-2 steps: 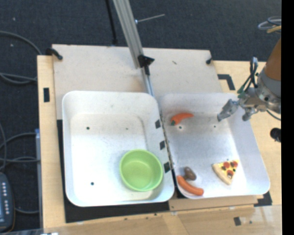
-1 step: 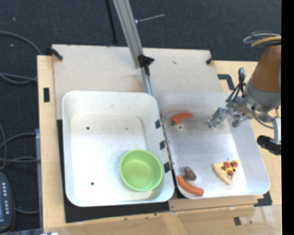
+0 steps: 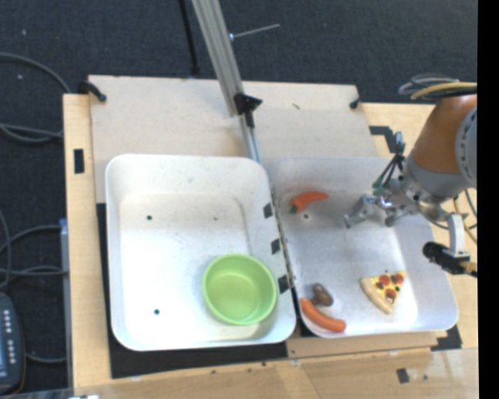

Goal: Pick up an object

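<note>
White plastic is making up the two shallow bins sitting side by side on the bench (image 3: 175,115), whose pale top is showing bare along its far edge. In the camera view, the left bin (image 3: 150,189) is holding a light green bowl (image 3: 239,288), which is resting upright near that bin's near right corner. The right bin (image 3: 424,306) is carrying four small things: an orange carrot-shaped toy (image 3: 308,199) is lying near its far left corner, a small brown lump (image 3: 322,293) is sitting close to the near left corner, a red sausage (image 3: 323,316) is lying just beside the lump along the near edge, and a pizza slice toy (image 3: 383,290) is lying toward the near right corner, well apart from the carrot. The grey arm with its orange band (image 3: 442,136) is reaching in over the right edge of the right bin, and the gripper (image 3: 368,212) is hanging low over the far middle of that bin, between the carrot and the right wall and apart from every toy. Its fingers (image 3: 354,215) are pointing toward the carrot, but whether they are spread or pressed together cannot be told; nothing is showing between them. A slanted metal pole (image 3: 219,44) is crossing the bench's far edge above the seam between the bins.
</note>
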